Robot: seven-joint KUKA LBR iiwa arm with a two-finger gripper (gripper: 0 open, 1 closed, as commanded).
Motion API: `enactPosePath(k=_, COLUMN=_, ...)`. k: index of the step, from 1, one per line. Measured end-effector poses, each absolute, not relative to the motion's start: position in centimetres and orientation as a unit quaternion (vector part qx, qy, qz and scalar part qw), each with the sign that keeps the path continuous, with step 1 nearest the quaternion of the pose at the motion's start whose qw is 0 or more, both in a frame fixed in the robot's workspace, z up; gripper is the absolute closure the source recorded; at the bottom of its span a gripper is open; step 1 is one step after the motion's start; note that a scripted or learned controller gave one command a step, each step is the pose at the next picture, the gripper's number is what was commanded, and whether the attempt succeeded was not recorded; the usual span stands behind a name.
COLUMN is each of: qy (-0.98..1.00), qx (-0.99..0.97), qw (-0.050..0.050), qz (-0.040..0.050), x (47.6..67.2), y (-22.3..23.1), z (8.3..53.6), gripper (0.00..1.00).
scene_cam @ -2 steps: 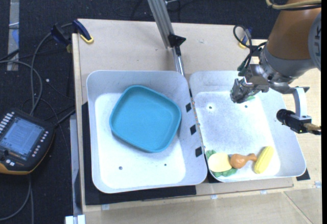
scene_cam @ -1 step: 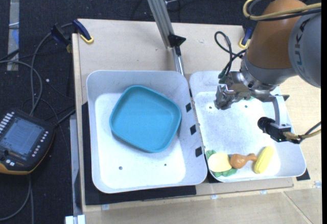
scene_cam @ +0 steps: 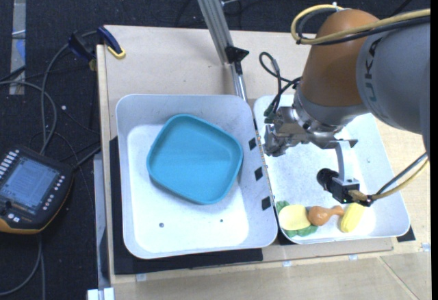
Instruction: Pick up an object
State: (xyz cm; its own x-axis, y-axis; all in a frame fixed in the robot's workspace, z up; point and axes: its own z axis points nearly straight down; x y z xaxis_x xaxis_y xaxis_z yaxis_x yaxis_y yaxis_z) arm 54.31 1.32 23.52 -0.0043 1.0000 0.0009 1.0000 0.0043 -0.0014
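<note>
Toys [scene_cam: 321, 216] lie at the right bin's [scene_cam: 383, 155] near edge; whether the pincer [scene_cam: 275, 141] above is wide or narrow, I cannot tell.

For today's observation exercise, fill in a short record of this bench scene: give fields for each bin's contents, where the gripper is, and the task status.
left bin: one blue plate, lying flat
right bin: small yellow, green and orange-brown toys along the near edge
gripper: over the right bin's left side, beside the divider
held object: none seen
task status: not yet picked up
</note>
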Motion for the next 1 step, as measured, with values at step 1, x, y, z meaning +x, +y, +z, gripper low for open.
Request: enactPosePath(k=1, qy=-0.709, qx=-0.705, qw=0.001, qz=0.0002, x=52.35, y=6.42, z=22.86, gripper=1.0)
